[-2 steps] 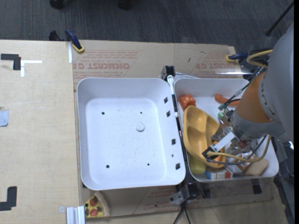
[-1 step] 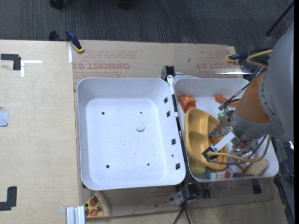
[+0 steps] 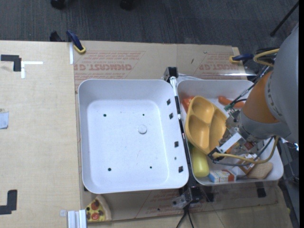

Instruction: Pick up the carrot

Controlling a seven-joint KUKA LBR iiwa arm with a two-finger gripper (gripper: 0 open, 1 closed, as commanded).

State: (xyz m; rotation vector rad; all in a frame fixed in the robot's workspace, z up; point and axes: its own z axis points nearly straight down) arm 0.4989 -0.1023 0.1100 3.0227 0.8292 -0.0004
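While the gripper [image 3: 233,129] sits in the right bin [image 3: 205,85] beside the yellow dish [image 3: 204,122], you cannot tell whether it is open or closed. Your carrot [image 3: 224,99] lies against that bin's far wall.

Left bin [image 3: 124,82] white; dish [image 3: 205,122] mustard yellow; carrot [image 3: 225,99] orange; cardboard [image 3: 124,63] brown, red lettering.

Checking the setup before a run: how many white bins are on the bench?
2. The left bin sits mid-view; the right bin adjoins it, under the arm, holding a yellow dish.
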